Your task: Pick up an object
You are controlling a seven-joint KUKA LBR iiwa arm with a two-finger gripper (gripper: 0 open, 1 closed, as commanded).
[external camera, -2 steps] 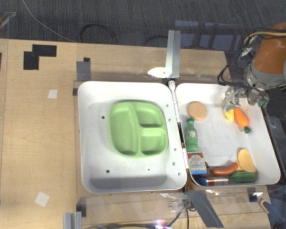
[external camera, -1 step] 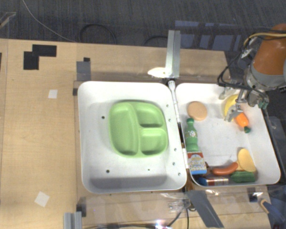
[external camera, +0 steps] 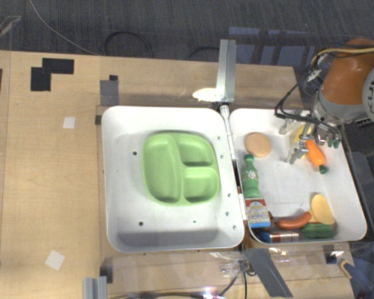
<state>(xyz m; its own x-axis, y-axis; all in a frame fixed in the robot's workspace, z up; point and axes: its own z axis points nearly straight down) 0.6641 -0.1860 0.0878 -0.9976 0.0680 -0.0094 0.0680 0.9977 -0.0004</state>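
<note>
The gripper (external camera: 302, 147) hung at the upper right of the right bin (external camera: 352, 185), beside an orange carrot (external camera: 315, 155); whether its jaws were spread or pinching the carrot could not be told. Left of it lay a round tan cookie (external camera: 258, 144). A green bottle (external camera: 250, 178) lay along the bin's left wall above a small carton (external camera: 257, 215). Lower right sat a sausage (external camera: 292, 220), a yellow piece (external camera: 321, 208) and a green vegetable (external camera: 318, 231). The left bin (external camera: 121, 167) held a green divided tray (external camera: 179, 167).
</note>
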